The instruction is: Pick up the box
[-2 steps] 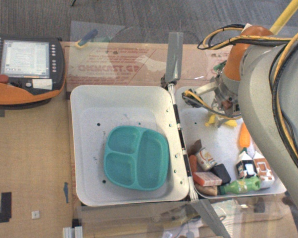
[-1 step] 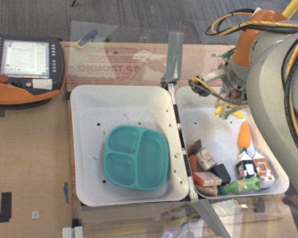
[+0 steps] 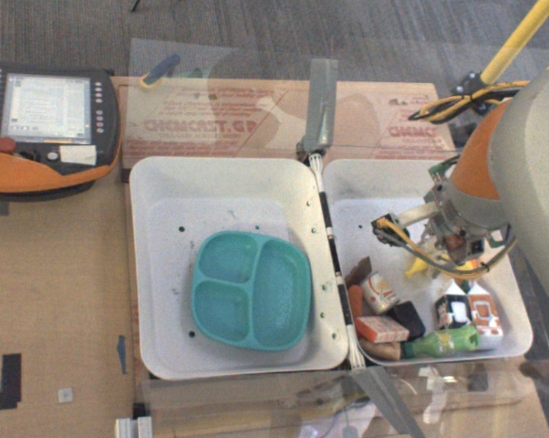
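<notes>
A small salmon-orange box [image 3: 381, 328] lies flat near the front edge of the right bin [image 3: 347, 210], among other items. My gripper [image 3: 446, 245] hangs over the middle of that bin, behind and to the right of the box and apart from it, with cables looped around the wrist. A yellow item [image 3: 419, 266] lies just beneath the gripper. Nothing can be made out in the gripper.
Beside the box lie a black block [image 3: 408, 318], a green bottle [image 3: 441, 342], a round white-and-orange pack [image 3: 379, 291] and a white-and-red carton [image 3: 483, 313]. The left bin [image 3: 156, 208] holds a teal divided plate [image 3: 252, 290]. A teach pendant [image 3: 46, 126] sits at the far left.
</notes>
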`<state>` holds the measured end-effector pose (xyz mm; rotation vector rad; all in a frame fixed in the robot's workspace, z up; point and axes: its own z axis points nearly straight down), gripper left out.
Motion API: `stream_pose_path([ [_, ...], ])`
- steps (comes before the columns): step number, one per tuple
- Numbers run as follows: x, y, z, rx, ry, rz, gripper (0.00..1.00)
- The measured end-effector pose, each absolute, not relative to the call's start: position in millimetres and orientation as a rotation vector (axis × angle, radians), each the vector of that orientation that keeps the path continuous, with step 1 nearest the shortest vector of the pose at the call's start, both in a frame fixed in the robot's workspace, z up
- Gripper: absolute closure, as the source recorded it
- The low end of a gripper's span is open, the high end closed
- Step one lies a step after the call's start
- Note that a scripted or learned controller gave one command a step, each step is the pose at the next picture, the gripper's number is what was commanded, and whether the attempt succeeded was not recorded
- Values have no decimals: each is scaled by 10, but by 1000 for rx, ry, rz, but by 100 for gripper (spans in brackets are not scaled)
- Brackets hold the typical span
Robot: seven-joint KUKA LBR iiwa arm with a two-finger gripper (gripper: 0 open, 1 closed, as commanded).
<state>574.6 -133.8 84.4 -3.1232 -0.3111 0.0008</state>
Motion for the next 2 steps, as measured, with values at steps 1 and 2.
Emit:
stream_pose_path([
  [1,5793,-1036,1214,-3108,-441,7,100],
  [2,6154,-1014,958,-3119,-360,9,100],
])
